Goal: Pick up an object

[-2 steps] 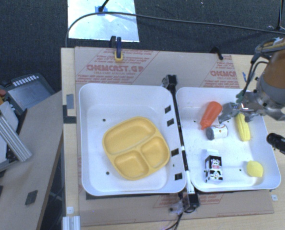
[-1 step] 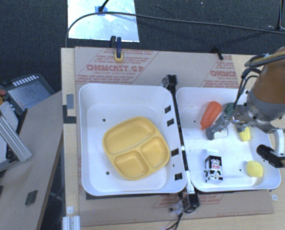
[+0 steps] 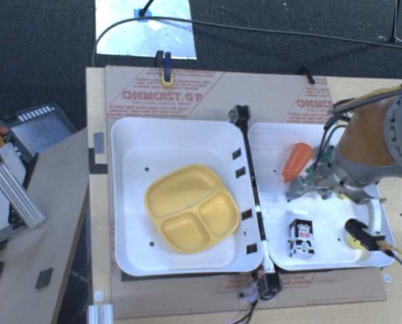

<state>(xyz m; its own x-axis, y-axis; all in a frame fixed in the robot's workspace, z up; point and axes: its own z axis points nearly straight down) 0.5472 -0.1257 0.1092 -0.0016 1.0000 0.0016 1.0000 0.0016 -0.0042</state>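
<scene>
An orange carrot-shaped object (image 3: pixel 297 160) lies in the upper middle of the right bin (image 3: pixel 275 147). A small black-and-white box (image 3: pixel 300 237) rests near that bin's front wall. My gripper (image 3: pixel 299 189) reaches in from the right and hangs low over the bin floor, just in front of the orange object's lower end and behind the box. I see nothing held in it. A yellow divided plate (image 3: pixel 190 208) lies in the middle of the left bin (image 3: pixel 133 154).
A black divider with clips (image 3: pixel 249 187) runs between the two bins. Cardboard (image 3: pixel 207 93) lies under both bins. A yellow clamp (image 3: pixel 167 73) sits at the cardboard's back edge. Cables (image 3: pixel 282 32) cross the dark floor behind the bench.
</scene>
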